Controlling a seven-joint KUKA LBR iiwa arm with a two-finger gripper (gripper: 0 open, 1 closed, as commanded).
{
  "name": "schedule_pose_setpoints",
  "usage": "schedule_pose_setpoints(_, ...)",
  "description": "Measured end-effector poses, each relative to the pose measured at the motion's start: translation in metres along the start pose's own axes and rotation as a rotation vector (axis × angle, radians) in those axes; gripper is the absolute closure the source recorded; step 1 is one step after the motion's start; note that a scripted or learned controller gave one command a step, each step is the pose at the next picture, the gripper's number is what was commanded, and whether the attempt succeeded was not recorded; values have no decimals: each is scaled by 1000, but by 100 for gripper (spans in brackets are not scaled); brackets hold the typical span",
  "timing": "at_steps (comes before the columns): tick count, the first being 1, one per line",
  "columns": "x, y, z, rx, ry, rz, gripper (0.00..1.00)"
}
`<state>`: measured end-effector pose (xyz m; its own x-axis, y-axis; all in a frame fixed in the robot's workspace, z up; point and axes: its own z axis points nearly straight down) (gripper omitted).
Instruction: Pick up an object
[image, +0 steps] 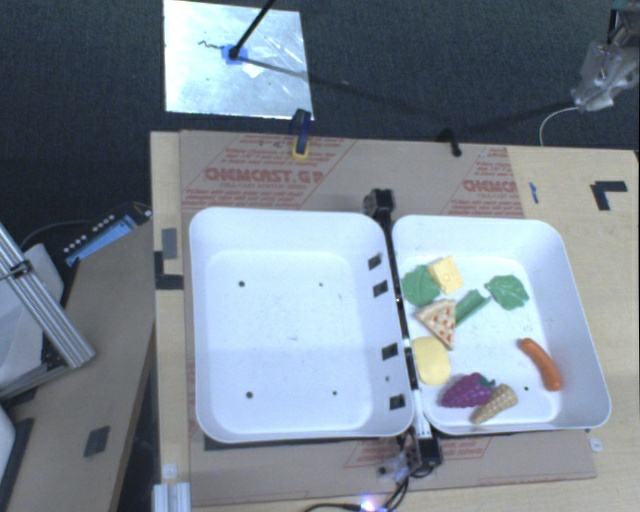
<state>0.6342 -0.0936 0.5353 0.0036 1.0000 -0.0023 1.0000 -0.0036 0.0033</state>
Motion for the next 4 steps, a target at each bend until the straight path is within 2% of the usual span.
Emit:
schedule_pose_setpoints(1, 81, -118, -1, 4, 6, -15, 100)
schedule_pose_setpoints(2, -5, -107, 0, 0, 0, 1, 100)
schedule_pose_setpoints(3, -74, -66, 0, -1, -1, 0, 100)
schedule_pose_setpoints(4, 38, -120, 160, 19, 8, -17, 100)
